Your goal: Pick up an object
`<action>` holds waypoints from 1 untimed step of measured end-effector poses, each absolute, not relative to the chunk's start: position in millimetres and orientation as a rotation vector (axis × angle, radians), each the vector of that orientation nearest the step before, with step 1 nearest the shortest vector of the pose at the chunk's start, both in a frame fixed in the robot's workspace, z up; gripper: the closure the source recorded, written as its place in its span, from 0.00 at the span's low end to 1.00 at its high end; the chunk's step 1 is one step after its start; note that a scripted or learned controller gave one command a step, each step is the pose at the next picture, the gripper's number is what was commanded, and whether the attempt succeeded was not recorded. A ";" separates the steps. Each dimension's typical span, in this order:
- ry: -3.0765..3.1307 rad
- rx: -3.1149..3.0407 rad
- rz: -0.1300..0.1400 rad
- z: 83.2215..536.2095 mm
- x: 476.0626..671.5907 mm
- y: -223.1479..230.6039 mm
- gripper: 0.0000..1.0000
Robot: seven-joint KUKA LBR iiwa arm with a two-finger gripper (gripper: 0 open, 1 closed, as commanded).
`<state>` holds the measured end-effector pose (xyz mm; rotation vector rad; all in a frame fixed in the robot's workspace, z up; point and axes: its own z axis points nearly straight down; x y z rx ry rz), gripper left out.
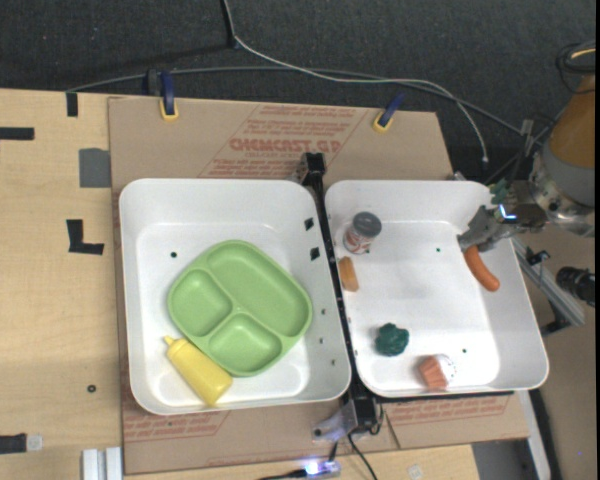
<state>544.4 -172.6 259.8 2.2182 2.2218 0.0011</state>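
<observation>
Bench (40, 268) nearest you carries two shallow white bins. In the left bin (140, 208) lie a yellow plastic squeeze bottle (196, 370) and a green three-part plastic plate (240, 306). The right bin (520, 368) holds a small pink block (436, 371), a knobbly dark-green lump (391, 339), a small capped jar (361, 232) and a slim orange carrot-shaped toy (482, 268) by its right wall. You'd judge that toy light, stiff and smooth; take it mid-length. The gripper (485, 228) hangs just above its upper end; whether the fingers are spread you cannot tell.
</observation>
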 end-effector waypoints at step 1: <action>2.228 2.216 -0.001 246.5 565.2 -128.7 1.00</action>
